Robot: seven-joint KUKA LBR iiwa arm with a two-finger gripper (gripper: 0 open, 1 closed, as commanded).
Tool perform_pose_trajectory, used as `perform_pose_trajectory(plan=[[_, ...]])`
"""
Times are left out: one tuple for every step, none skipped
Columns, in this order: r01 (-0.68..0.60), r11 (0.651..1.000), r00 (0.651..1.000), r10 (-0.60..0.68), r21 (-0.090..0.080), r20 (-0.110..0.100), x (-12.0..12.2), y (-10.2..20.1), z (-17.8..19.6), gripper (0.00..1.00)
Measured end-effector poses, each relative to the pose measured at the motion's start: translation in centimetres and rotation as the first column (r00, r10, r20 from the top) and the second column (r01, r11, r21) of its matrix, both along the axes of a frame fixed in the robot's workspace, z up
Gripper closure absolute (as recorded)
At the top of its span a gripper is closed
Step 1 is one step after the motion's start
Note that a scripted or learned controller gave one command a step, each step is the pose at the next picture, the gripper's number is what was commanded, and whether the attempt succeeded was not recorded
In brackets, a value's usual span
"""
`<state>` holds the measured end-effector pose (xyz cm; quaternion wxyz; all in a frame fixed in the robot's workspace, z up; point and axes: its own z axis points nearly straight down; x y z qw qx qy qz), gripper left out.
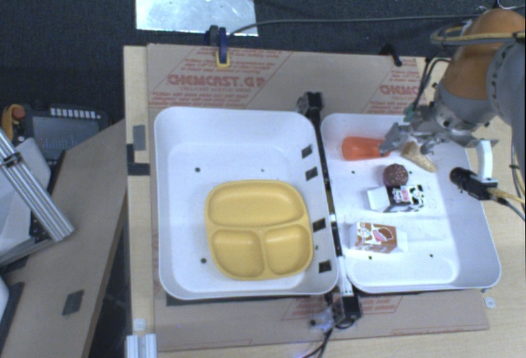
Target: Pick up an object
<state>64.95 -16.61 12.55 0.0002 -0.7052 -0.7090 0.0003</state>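
1. Where the arm reaches in, its gripper (400, 137) hangs over the right bin (472, 270); I cannot tell its state.
2. Just beside it lies an orange carrot (359, 149).

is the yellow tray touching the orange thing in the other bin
Apart. The camera view shows the yellow tray in the left bin and the orange thing in the right bin, past the divide.

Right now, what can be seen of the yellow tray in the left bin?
The yellow tray is a rounded, plastic-looking plate with three compartments: one wide one at the far side, two smaller ones at the near side. It lies flat, right way up, toward the near right of the left bin, with nothing on it.
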Motion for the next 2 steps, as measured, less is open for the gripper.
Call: perform_pose_trajectory(plan=[[-0.002,1.000,1.000,0.002,-0.001,0.007,0.2,0.0,1.4,1.00],[0.000,1.000,1.000,0.000,-0.001,0.008,1.2,0.2,6.2,1.00]])
